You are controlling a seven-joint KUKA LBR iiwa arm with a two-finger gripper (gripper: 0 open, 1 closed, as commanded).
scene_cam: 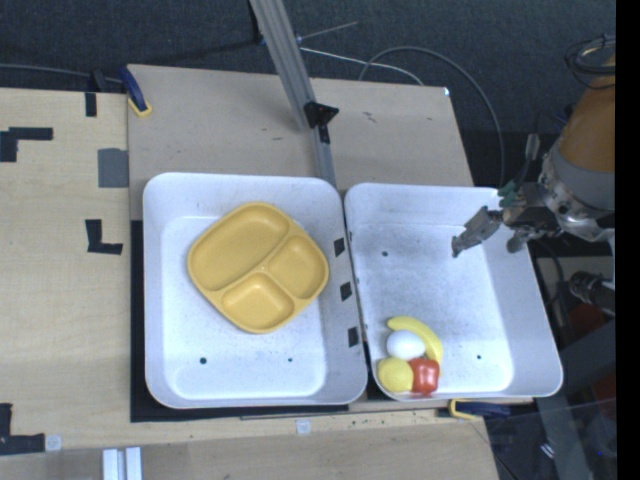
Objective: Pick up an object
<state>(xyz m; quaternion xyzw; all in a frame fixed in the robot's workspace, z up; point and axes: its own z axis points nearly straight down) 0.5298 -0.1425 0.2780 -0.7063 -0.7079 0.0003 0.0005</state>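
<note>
Nearest the camera, at about 6 o'clock in the right bin (520, 363), sits a tight cluster of small toy foods: a yellow banana (425, 334) curved over a white egg (405, 346), with a yellow lemon (395, 375) and a red piece (425, 375) touching just below them. None of these has been lifted; all rest on the bin floor, so the pick looks not yet begun. The claw (472, 238) hangs over the same bin at roughly 1 o'clock from the cluster, well apart from it, close to the bin's upper right corner. Its dark fingers are too small and blurred to judge how far they are spread, and nothing can be seen between them. What seems left is the whole job: travel down toward 7 o'clock, descend, close and lift. The banana, the likeliest target with a clear direction, has its long axis running from about 10 o'clock to 4 o'clock, bowed outward to the right. In the left bin (165, 298) a yellow divided plate (258, 266) lies flat, on the counter (220, 118) side away from the claw.
</note>
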